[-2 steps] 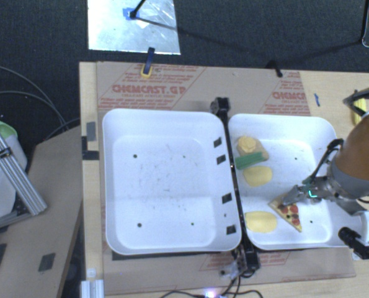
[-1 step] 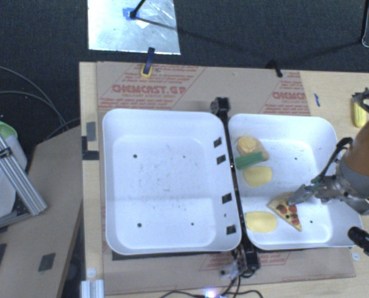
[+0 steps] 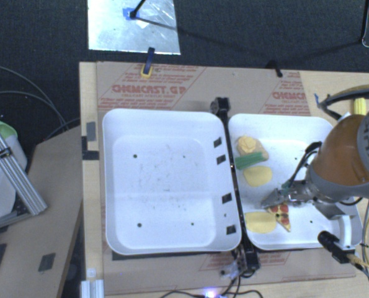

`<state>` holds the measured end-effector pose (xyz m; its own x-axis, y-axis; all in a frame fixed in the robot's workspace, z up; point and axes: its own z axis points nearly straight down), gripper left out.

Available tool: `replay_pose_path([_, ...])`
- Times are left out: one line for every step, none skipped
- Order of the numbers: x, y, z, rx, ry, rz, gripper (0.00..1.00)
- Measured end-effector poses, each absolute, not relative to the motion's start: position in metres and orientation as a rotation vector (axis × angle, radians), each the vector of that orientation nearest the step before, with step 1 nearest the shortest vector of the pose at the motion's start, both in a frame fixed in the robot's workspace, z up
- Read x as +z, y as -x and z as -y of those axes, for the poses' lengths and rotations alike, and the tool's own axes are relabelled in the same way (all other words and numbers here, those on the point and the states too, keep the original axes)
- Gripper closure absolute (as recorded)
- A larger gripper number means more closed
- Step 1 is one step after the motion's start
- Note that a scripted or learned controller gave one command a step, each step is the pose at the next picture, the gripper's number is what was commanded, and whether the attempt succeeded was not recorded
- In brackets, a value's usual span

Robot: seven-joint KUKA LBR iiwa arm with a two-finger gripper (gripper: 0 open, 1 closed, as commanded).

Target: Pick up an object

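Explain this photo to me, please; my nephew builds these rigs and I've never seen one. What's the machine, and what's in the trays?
The camera looks down at a slant on a bench with two shallow white bins. The grey and orange bulk on the right is a robot arm. Its gripper is low in the right bin, over a toy pizza slice; whether it holds anything is unclear. That bin also holds a yellow lumpy toy, a green bar and two pale yellow flat pieces. The left bin shows bare white floor.

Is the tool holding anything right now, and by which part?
Cannot tell. The tool sits low over the pizza slice in the right bin, but no grip is visible.
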<state>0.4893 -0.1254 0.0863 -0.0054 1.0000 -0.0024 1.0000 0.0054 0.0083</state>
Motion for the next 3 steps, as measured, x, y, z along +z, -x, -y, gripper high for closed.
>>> replay_pose_path([0.099, -0.491, 0.127, 0.014, -2.210, -2.219, 1.00])
replay_pose_path([0.211, -0.489, 0.136, 0.011, -2.208, -2.218, 1.00])
replay_pose_path([0.284, -0.489, 0.075, 0.013, -2.204, -2.229, 1.00])
